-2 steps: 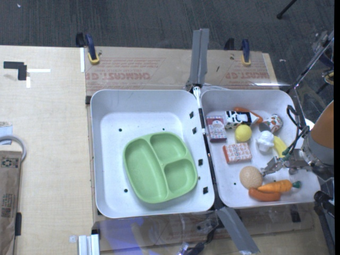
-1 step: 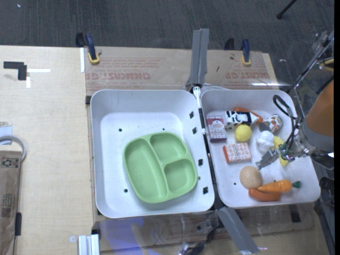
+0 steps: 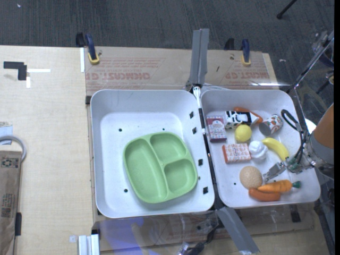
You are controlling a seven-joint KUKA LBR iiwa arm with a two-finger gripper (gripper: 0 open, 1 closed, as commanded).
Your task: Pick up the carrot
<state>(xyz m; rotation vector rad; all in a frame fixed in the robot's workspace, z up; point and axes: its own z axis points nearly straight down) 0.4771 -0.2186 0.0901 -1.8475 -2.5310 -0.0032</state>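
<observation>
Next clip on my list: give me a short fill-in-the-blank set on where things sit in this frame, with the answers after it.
1. The carrot lies in the ______ bin, near its front edge.
2. The green divided plate has ______ compartments.
3. The gripper is low in the right bin, just above the carrot and beside the ______ egg.
4. The banana is ______ in colour.

Missing words: right; three; brown; yellow.

This is a robotics lab. Two white bins (image 3: pixel 101 142) sit on a plywood bench (image 3: pixel 48 121), held by blue clamps (image 3: pixel 87 44). Dark grey carpet (image 3: pixel 133 9) lies beyond.
</observation>
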